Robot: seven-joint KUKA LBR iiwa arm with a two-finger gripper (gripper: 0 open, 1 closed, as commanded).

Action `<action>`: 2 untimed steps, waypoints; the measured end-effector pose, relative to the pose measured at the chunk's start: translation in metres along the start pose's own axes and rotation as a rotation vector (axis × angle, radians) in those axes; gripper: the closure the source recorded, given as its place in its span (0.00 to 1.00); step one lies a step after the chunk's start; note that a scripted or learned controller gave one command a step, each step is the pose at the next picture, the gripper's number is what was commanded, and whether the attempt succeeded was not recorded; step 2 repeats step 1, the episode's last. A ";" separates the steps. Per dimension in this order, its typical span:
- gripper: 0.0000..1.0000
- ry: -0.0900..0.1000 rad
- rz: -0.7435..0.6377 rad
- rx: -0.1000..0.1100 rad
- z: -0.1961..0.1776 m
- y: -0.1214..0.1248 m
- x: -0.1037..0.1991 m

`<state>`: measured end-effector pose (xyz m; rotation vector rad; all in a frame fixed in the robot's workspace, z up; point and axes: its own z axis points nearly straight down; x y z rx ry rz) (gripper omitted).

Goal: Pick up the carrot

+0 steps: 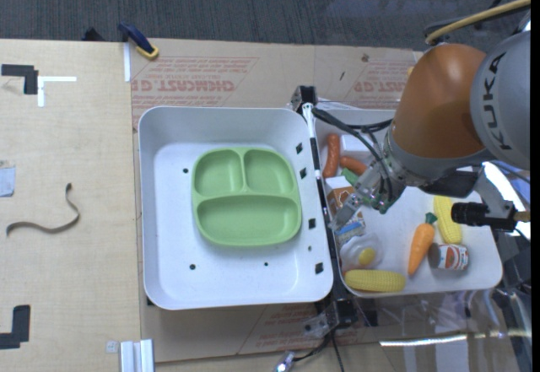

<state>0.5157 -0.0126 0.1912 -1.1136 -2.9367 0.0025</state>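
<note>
- On the bench, two shallow white bins sit side by side; the left bin holds a green divided plate with three compartments, lying flat near its middle.
- Nothing else shows on that plate's surface.
- Over in the right bin lies a jumble of toy food.
- At its near edge rests a yellow corn cob, with a small yellow round piece just above it.
- Toward the bin's right side lies the carrot, orange, tilted with its tip pointing down toward the near edge, untouched by the arm.
- Just right of the carrot is a small can with a red label, and above that a second yellow corn cob.
- Near the bin's far left corner lies a reddish sausage with another orange piece beside it.
- Above the bin's left half hangs the gripper, down among the items there, well apart from the carrot.
- Whether its fingers are spread or closed I cannot tell.
</note>
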 end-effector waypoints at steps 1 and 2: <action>0.00 0.000 -0.128 -0.001 0.000 -0.098 -0.036; 0.00 0.000 -0.128 -0.001 0.000 -0.098 -0.036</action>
